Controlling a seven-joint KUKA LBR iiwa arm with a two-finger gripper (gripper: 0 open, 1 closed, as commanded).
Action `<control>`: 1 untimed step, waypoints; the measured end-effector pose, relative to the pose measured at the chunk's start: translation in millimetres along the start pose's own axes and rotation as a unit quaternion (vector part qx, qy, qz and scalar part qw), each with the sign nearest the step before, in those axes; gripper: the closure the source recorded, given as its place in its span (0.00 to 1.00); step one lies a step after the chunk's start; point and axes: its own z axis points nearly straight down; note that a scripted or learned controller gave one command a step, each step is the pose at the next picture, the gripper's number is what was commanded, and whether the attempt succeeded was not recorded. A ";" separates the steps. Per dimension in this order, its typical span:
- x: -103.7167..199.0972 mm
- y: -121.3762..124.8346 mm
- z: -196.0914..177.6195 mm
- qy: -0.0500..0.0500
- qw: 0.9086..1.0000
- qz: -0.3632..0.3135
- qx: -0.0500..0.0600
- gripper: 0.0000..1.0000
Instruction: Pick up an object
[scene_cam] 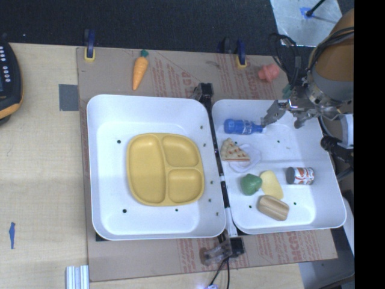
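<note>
Camera view: blue bottle (242, 127) lies crosswise, cap toward gripper (269, 117).

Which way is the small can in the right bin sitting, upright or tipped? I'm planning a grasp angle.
Tipped. The can lies on its side on the right bin floor, dark end facing the view's left, long axis running across the view.

Light wood bench (42, 179) w/ brown cardboard sheet (180, 71) on top, held by blue clamps (89, 41) at 11 and 1 o'clock. Dark floor (150, 11) along 12 o'clock. Grey tape patch (68, 97) at 9–10 o'clock. Lighting even, soft.
</note>
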 end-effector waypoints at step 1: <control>49.8 -41.9 55.3 0.002 1.000 -0.002 0.004 0.00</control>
